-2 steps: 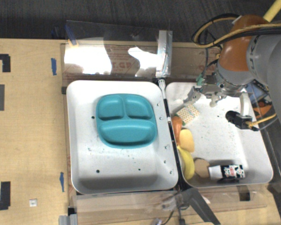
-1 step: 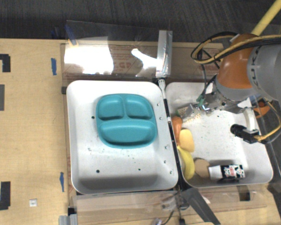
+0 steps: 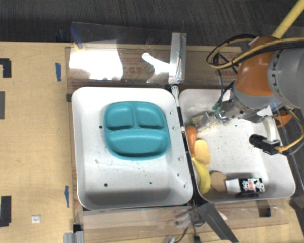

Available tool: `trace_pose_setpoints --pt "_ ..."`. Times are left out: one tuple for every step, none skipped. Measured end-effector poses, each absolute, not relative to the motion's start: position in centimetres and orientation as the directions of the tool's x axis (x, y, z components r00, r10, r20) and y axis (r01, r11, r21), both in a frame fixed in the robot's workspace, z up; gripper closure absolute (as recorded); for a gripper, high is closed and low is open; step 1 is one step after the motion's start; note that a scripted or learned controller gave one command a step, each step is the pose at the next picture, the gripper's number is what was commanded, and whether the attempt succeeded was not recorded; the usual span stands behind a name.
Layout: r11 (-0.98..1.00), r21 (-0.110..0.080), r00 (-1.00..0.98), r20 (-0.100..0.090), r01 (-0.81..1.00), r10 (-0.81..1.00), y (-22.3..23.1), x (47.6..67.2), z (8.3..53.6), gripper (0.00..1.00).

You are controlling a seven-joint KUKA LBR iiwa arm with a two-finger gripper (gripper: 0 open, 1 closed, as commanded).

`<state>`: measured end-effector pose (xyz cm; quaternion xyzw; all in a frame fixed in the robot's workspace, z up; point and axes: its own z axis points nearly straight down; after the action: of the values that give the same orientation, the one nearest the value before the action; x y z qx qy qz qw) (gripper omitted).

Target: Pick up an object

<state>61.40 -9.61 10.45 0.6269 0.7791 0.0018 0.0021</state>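
My gripper (image 3: 204,119) reaches down into the upper left part of the right bin (image 3: 289,178), close to its left wall. Just below it, along that wall, lie a small orange piece (image 3: 191,134), a yellow lemon-like fruit (image 3: 201,151) and a banana (image 3: 203,177). A brown rounded item (image 3: 218,181) and a white bottle with a black cap (image 3: 246,185) lie by the front wall. Nothing is visibly held between the gripper's tips.
The left bin (image 3: 91,181) holds a teal divided plate (image 3: 136,128). The grey arm with its orange band (image 3: 254,74) and looping cables covers the right bin's upper right. A black part (image 3: 264,143) hangs over that bin's right side.
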Motion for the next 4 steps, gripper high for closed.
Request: trace_pose_setpoints --pt "0.677 0.006 -0.677 -0.006 0.736 0.736 -6.9 59.8 18.7 0.0" --pt "0.726 0.001 -0.726 -0.001 0.688 0.688 -8.9 51.0 18.5 0.0" --pt "0.785 0.004 -0.785 -0.007 0.62 0.62 -9.3 55.0 22.3 0.0" --pt "0.937 0.001 -0.937 0.002 0.349 0.349 -10.6 55.3 11.2 0.0"
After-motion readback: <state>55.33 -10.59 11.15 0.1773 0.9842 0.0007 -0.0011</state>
